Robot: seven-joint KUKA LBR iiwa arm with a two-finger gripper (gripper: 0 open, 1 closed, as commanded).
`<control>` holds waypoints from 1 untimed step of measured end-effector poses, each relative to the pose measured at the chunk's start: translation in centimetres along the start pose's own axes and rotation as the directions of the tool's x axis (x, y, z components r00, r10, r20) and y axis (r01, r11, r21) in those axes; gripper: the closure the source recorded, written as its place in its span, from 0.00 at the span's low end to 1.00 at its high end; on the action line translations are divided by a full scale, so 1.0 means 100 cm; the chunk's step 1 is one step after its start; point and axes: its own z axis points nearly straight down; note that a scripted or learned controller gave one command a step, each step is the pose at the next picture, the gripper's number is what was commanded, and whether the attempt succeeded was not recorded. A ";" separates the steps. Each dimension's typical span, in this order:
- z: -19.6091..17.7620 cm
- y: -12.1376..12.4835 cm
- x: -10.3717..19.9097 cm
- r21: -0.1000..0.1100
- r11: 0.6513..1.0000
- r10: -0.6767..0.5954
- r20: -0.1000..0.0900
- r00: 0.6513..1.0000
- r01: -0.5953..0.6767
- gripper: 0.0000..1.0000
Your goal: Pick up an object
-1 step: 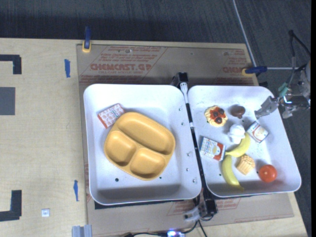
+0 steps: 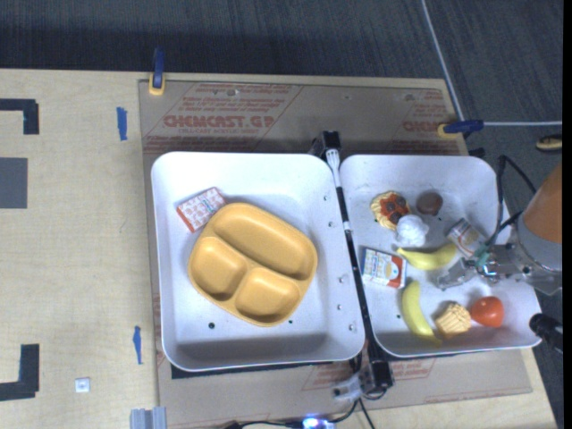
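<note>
So, the camera view, the one angle I get from here. The left bin (image 2: 170, 266) has a yellow divided tray (image 2: 253, 262) lying tilted in the middle, with a small red-and-white packet (image 2: 199, 207) touching its far-left edge.

The right bin (image 2: 375, 329) is where the action is. Along the far side there's a red-and-yellow toy (image 2: 390, 209), a brown round thing (image 2: 430, 204) just beside it, and a white ball-ish lump (image 2: 412, 231) right under those. A banana (image 2: 429, 257) lies crosswise in the middle, a second banana (image 2: 414, 309) sits nearer, running near-to-far, and a small carton (image 2: 383, 268) lies near the left wall. Near the right corner there's a yellow waffle-looking piece (image 2: 452, 318) and a tomato (image 2: 487, 311) just beside it.

The arm comes in from the right, and the gripper (image 2: 465, 259) is down low in the bin, right at the crosswise banana's right end. The metal bits blur together there, so I honestly can't tell how the gripper is set or whether anything is actually caught in it. The banana looks like it's lying flat on the bin floor.

My read: we're at the grasp stage, reach done, lift not started. The target is probably that middle banana. Next it needs a firm close on the banana's end, then a straight pull up. The white lump touches the banana's far side, so it may get nudged.
</note>
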 end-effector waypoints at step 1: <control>-0.010 0.001 -0.001 -0.004 1.000 0.002 0.002 1.000 -0.002 1.00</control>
